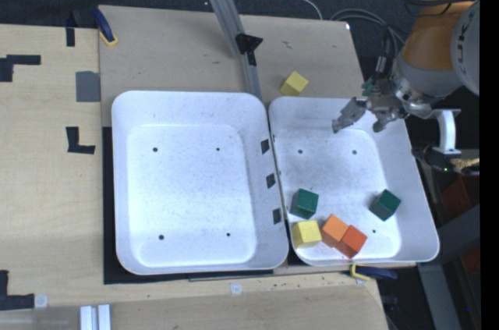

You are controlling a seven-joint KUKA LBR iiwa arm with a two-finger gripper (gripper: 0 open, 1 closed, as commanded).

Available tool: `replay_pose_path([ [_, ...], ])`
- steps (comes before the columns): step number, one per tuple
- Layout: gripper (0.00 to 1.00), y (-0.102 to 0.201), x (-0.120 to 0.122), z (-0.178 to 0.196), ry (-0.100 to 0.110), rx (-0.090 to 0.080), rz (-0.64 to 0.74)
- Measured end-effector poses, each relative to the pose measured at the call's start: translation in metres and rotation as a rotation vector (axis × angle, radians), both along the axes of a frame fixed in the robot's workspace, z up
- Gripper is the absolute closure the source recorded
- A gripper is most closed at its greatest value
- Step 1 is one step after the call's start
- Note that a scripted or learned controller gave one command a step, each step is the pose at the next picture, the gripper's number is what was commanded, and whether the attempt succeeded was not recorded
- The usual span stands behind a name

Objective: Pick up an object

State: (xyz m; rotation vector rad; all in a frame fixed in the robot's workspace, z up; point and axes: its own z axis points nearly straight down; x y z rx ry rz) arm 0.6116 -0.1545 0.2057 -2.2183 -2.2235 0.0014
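Observation:
My gripper hangs over the far part of the right bin, fingers spread open with nothing between them. Near the bin's front lie several blocks: a green cube, a dark green cube, a yellow cube, an orange cube and a red-orange cube touching it. All of them sit well forward of the gripper.
The left bin stands beside the right one. A yellow cube rests on the bench just beyond the bins. A slanted grey pole rises behind them. Cables trail at the back right.

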Motion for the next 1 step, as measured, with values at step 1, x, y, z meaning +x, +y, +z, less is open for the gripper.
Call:
replay_pose_path([
  [1, 0.0, 0.0466, -0.0643, -0.1141, 0.012, 0.004, -0.001],
])
